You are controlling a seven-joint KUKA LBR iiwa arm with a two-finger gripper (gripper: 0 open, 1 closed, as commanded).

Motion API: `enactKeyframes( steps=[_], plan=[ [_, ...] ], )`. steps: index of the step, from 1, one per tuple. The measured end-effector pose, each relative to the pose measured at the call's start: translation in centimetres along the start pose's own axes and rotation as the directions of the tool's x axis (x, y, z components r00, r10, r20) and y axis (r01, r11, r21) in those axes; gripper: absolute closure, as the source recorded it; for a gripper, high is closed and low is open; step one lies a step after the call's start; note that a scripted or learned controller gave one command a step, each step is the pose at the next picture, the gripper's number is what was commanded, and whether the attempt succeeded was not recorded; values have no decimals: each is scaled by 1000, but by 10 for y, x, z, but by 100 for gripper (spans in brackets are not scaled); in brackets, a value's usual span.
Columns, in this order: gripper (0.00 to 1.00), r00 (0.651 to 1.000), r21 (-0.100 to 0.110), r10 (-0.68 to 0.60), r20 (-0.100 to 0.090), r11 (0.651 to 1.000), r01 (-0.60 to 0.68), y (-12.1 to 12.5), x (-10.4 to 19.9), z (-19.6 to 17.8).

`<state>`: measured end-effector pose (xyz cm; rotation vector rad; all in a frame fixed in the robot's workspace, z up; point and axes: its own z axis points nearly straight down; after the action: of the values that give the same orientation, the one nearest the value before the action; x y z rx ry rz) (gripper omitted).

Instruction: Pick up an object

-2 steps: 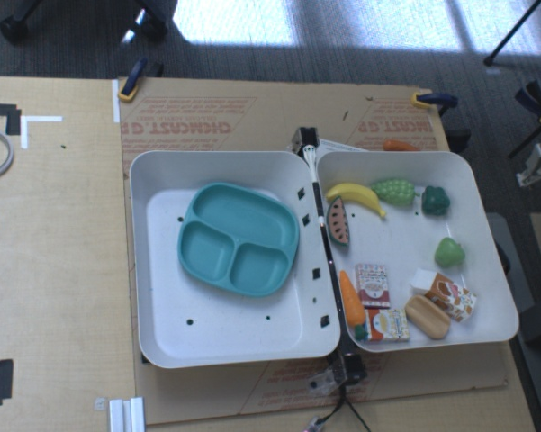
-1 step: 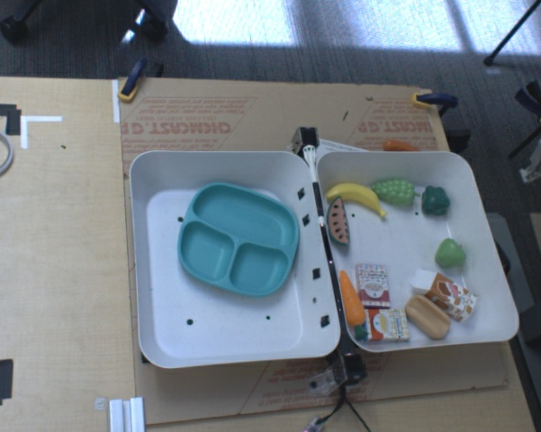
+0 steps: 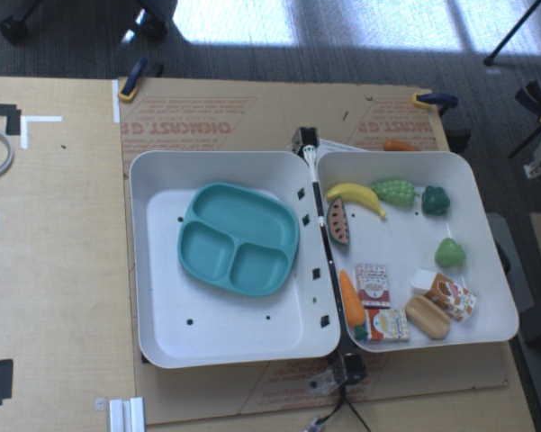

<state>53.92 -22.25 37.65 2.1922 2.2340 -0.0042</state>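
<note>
Eleven small toy pieces lie in the right-hand white bin point(image 3: 486, 241), and any of them could serve as the object to pick up, so the task looks to be at its very start: nothing is lifted, and choosing a target and approaching it are not yet done. Whether the gripper is spread or pressed together cannot be told from this moment. Taking the banana point(image 3: 356, 198) as the landmark, the count runs as follows: one banana; one bumpy light-green piece point(image 3: 393, 191) touching its far end; one dark-green piece point(image 3: 435, 201) further along that same line; one watermelon slice point(image 3: 339, 220) just beside the banana on the near side, against the bin wall; one pale green piece point(image 3: 450, 253) well apart from it, toward the outer wall; and, nearest the camera and farthest from the banana, a crowded group of one carrot point(image 3: 351, 300), one red-and-white carton point(image 3: 373, 285), one small flat box point(image 3: 392, 325), one bread roll point(image 3: 428, 317), one printed packet point(image 3: 452, 295) and one white scrap point(image 3: 423, 281). One teal divided plate point(image 3: 238, 239) lies alone in the other white bin point(image 3: 153, 268), across the shared wall from the banana. The next move probably calls for a descent on a piece with room around it; the pale green piece or the dark-green one seems easier than the packed group.
</note>
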Motion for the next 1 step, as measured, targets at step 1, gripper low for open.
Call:
enactKeyframes(
  steps=[1],
  plan=[
    [100,1000,-2,-4,2,1000,4,1,0,-9]
  ],
)
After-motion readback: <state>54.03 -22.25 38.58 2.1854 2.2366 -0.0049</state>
